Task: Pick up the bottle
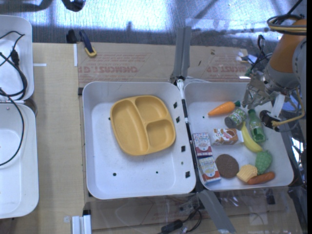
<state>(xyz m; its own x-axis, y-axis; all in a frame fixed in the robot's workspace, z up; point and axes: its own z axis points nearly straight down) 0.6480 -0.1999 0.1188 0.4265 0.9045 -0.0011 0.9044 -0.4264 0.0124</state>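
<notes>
The bottle point(255, 127) is small and green with a pale label. It lies in the right bin point(195, 101) near its right wall, cap end pointing to the back. My gripper point(254, 100) hangs at the bin's back right, just behind the bottle's cap end and above it. Nothing shows between the gripper and the bottle but a small gap. A dark green can point(236, 117) lies right against the bottle's left side.
Around the bottle are an orange carrot point(222, 108), a banana point(250, 140), a snack pack point(225, 136), two small cartons point(202, 144), a brown disc point(226, 165) and other toy foods. The left bin point(97, 169) holds a yellow divided plate point(143, 124).
</notes>
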